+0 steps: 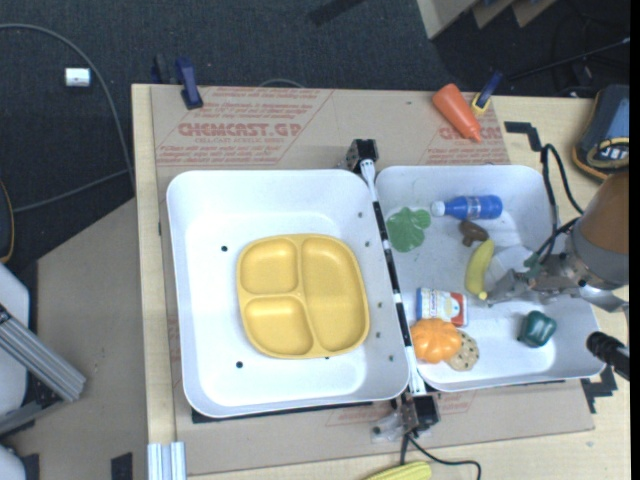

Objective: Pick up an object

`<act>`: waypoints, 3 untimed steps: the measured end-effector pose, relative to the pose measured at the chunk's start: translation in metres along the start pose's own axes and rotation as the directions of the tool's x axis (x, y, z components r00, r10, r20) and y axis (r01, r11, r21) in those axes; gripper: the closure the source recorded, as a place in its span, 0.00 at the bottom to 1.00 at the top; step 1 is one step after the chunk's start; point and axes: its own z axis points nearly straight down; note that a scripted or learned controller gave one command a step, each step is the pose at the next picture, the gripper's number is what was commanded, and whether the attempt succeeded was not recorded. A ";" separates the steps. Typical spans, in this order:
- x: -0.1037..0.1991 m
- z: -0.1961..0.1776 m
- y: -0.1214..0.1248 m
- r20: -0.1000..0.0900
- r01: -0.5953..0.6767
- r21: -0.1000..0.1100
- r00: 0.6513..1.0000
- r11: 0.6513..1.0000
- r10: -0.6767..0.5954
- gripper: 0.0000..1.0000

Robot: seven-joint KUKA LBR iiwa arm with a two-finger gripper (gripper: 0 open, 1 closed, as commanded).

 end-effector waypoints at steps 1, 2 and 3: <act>-0.003 0.008 -0.032 0.000 -0.001 -0.001 1.000 1.000 0.001 0.00; -0.002 -0.002 -0.031 0.001 -0.001 -0.004 1.000 1.000 0.001 1.00; 0.004 0.007 0.009 0.002 0.002 -0.004 1.000 1.000 -0.002 1.00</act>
